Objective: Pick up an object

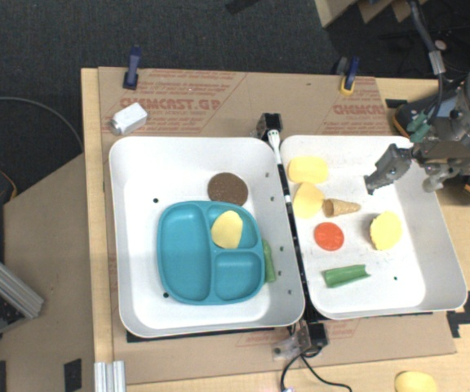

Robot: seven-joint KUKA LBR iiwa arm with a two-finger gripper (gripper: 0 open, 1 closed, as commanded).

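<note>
A cardboard-topped bench (219,92) on dark carpet carries two white bins side by side. Nearest in the right bin (431,288) lies a green piece (345,275), then a red disc (328,236) and a yellow lump (385,230), a small cone (340,207), and two yellow pieces (308,184) by the divider; the left bin (133,219) holds a blue divided tray (206,251) bearing a yellow piece (227,229), with a brown disc (228,189) behind. The jaws (382,172) hang over the right bin's far corner with nothing between them; spread or pressed together, I cannot tell.

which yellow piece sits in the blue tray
The yellow piece in the top right compartment of the blue tray, left bin. The other three yellow ones lie loose in the right bin.
</note>
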